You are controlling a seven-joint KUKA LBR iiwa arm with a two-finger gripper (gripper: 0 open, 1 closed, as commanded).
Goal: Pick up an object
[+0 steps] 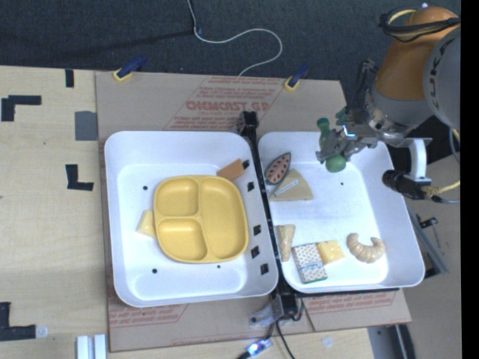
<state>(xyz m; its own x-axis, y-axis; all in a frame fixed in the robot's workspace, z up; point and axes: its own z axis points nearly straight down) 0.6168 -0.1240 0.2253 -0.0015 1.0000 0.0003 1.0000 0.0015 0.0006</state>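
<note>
1. Dark carpet at the top, a pale surface (pixel 45 223) below, with cardboard (pixel 217 103) laid under two white bins.
2. Claw (pixel 338 149): over the far corner of the right bin (pixel 404 238), on the grey arm (pixel 408 58) with its orange band. Clenched on a green object (pixel 336 162), which sits between the fingers just above the bin floor.
3. Right bin, far left: a speckled oval piece (pixel 278 168) touching a tan wedge (pixel 293 188).
4. Right bin, near side: a tan cone-like piece (pixel 287 241), a patterned packet (pixel 309 263) and a yellow block (pixel 330 251) close together; a croissant (pixel 365 247) just beside them on the right.
5. Left bin (pixel 127 275): a yellow divided plate (pixel 200 218) at centre, an orange piece (pixel 232 170) at its far edge, a yellow wedge (pixel 146 222) tucked under its left edge.
6. Beyond the bins: a white cable (pixel 239 36) on the carpet; two clips (pixel 130 68) hold the cardboard's far edge.
</note>
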